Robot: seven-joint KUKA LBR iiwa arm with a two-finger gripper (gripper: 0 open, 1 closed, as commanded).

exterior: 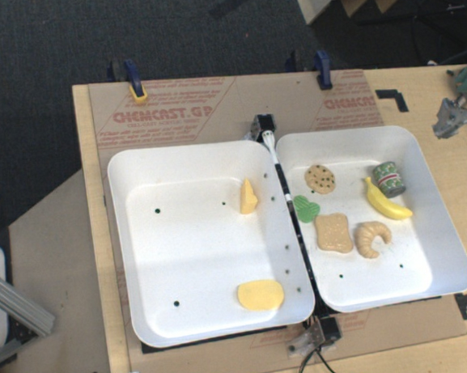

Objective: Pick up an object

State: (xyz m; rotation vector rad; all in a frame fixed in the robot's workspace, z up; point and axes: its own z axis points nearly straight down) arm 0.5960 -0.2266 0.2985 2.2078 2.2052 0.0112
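The left bin [182,251] holds a yellow cheese wedge [248,196] near its right wall and a flat yellow oval piece [260,295] at its front right. In the right bin [419,263] lie a chocolate-chip cookie [321,179], a green leafy piece [306,208] against the left wall, a slice of toast [333,233], a croissant [373,238], a banana [385,201] and a small green can [387,178] on its side. The toast and croissant lie close together, and the can touches the banana's upper end.
Both bins sit on a cardboard sheet [210,102] held by two blue clamps [134,78] at the back. A small grey-teal fixture [454,109] stands at the bench's right edge. A cable [322,361] runs out at the front between the bins.
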